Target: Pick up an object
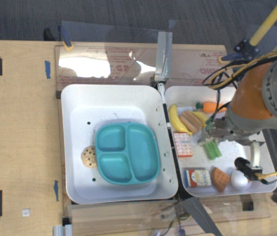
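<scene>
Tool: the two-finger tool (212,134) is seen over the middle of the right white plastic bin (261,190), low above the toys; whether it is spread wide or drawn narrow cannot be told, as the wrist covers it.
Arm: the grey arm with the orange band (252,95) is reached in from the right, over the far right part of that bin.
Likely object: the small green plastic toy vegetable (213,149) is found just near of the tool, lying flat on the bin floor, apart from its neighbours.
Handling: it is judged light, stiff and smooth, so it could slip or be flicked aside; it is best taken across its narrow width, near its middle.
Other objects, far side: a yellow toy banana (177,119), a toy hot dog in a tan bun (192,121) and an orange toy carrot (209,107) are crowded together left and far of the tool.
Other objects, near side: a pink and white printed carton (182,145), a small red-labelled can (197,177), a brown toy bread slice (220,179) and a white egg-shaped toy (239,180) are spread along the near edge.
Left bin: the left white plastic bin (79,107) holds a teal divided plastic tray (127,153), with a speckled toy cookie (88,156) touching its left rim.
Risk: the rounded toys are judged likely to roll if nudged.
</scene>
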Robot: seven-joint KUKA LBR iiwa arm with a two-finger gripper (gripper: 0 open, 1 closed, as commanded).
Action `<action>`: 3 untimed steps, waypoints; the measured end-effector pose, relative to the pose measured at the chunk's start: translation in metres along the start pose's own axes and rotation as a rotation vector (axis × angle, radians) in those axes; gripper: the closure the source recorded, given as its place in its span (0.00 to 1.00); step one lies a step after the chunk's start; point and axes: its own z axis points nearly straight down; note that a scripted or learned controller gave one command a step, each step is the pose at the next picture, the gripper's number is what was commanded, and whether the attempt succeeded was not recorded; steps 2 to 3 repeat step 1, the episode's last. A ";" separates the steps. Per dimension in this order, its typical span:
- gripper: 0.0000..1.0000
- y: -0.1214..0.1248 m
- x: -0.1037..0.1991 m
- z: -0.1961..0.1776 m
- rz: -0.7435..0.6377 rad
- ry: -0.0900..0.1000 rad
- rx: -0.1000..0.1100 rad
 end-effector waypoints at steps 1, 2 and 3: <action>1.00 0.006 0.059 -0.131 -0.016 0.004 -0.004; 1.00 0.006 0.059 -0.131 -0.016 0.004 -0.004; 1.00 0.006 0.059 -0.131 -0.016 0.004 -0.004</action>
